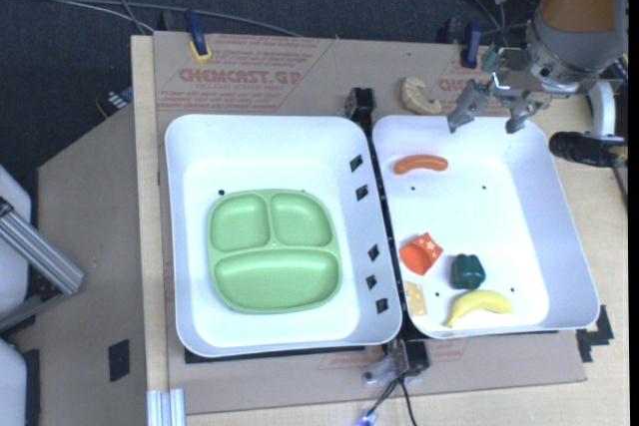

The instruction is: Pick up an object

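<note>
My gripper (488,119) hangs over the far edge of the right bin (559,214), its two fingers spread apart with nothing between them. In that bin lie an orange sausage (420,164) near the back, a red-orange piece (421,253), a dark green pepper (467,269), a yellow banana (478,305) and a small cracker (414,296) toward the front. The sausage sits a little below and left of the gripper.
The left bin (190,214) holds a green divided plate (274,249). A beige curved object (421,95) lies on the cardboard behind the bins. Black clips line the divider (374,214) between the bins. Cables run across the dark floor behind.
</note>
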